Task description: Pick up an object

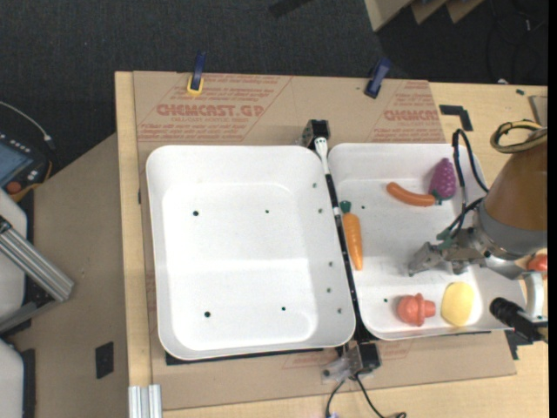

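My gripper (pixel 438 262) hangs low over the middle of the right bin (pixel 383 165), open, with bare bin floor between its fingers. An orange carrot (pixel 352 239) lies along the bin's left wall. A red-orange pepper (pixel 411 195) and a purple bunch of grapes (pixel 443 178) lie toward the far side. A red fruit (pixel 415 309) and a yellow lemon (pixel 459 304) sit at the near edge, just below the gripper. The gripper touches none of them.
The left bin (pixel 174 177) adjoins the right one along a black divider. The arm's orange band (pixel 522 194) and black cables stand over the right bin's right side. Clamps (pixel 197 81) hold the cardboard base at the back.
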`<state>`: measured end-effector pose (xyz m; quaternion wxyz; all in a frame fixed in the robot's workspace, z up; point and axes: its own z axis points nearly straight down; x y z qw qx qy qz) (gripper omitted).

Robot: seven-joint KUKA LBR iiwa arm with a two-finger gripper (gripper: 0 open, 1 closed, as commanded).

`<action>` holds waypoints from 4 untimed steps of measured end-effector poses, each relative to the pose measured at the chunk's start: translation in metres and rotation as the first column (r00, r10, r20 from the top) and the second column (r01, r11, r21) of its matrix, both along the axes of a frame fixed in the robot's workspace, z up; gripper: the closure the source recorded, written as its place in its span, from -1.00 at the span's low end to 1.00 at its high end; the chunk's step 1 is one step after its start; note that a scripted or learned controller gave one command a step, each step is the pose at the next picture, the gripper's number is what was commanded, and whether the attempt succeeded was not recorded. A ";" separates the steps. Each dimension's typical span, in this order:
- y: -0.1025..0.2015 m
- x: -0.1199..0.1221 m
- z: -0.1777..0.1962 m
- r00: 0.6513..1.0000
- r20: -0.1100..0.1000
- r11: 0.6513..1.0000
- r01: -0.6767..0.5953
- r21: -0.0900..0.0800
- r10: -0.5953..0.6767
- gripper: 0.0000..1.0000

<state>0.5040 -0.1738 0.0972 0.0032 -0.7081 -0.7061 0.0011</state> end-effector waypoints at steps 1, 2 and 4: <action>-0.041 -0.007 0.056 1.000 0.011 1.000 0.000 -0.007 0.000 -1.00; -0.051 -0.025 0.186 1.000 0.010 1.000 -0.002 -0.006 0.002 -1.00; -0.036 -0.027 0.013 1.000 -0.001 1.000 -0.001 0.002 0.001 -1.00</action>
